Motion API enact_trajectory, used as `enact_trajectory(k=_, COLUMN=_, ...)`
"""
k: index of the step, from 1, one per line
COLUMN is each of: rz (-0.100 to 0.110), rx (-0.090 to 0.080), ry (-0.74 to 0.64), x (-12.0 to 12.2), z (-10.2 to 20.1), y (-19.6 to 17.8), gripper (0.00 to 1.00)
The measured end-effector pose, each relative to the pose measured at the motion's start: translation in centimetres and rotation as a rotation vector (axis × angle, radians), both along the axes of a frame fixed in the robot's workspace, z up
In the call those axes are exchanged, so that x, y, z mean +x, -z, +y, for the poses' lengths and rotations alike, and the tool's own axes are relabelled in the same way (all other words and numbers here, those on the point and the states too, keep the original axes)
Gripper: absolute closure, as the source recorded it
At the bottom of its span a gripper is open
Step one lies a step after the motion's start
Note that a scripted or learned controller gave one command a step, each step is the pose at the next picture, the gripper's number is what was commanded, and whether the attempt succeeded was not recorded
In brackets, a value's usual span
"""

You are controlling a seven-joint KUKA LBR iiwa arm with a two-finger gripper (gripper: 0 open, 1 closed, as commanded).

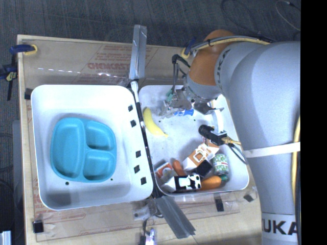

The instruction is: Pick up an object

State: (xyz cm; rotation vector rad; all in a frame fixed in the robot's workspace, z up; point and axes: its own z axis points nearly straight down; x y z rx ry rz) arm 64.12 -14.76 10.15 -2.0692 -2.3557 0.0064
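Observation:
My gripper (174,105) is low in the far part of the right bin (153,92), under the orange wrist band. A small blue and clear object (184,112) lies right beside it; whether it is touched is hidden. A yellow banana (152,122) lies just left of the gripper, along the bin's left wall. At the bin's near end sits a pile: an orange-and-white carton (198,156), a green can (220,164), an orange carrot (212,181), a black-and-white patterned piece (187,183) and a sausage (177,166).
The left bin (46,98) holds a light blue divided tray (82,148). A metal divider bar (137,50) runs between the bins. The arm's grey body covers the right bin's right side. Bare bin floor shows between the banana and the pile.

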Motion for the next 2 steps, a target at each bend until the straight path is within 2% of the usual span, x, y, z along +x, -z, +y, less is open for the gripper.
enact_trajectory(k=1, rz=0.0, rx=0.0, ry=-0.001, x=0.0, z=0.0, y=0.0, gripper=0.0)
enact_trajectory(k=2, rz=0.0, rx=0.0, ry=-0.005, x=0.1, z=0.1, y=-1.0, gripper=1.0)
